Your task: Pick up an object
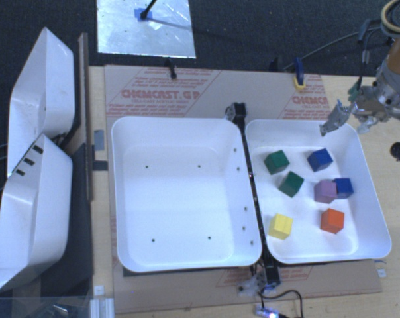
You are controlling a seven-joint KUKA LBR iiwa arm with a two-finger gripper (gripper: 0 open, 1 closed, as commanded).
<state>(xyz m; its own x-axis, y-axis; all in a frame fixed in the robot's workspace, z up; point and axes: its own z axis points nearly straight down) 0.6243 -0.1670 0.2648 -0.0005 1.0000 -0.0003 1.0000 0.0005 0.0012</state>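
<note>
Gripper [349,116] above right bin's [379,211] far rim, fingers apart, holding nothing; blue cube [320,159] just below-left.

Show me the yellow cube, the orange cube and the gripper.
yellow cube [280,226], camera view, its top face.
orange cube [332,220], camera view, its top face.
gripper [334,122], camera view, at its fingertips.
</note>
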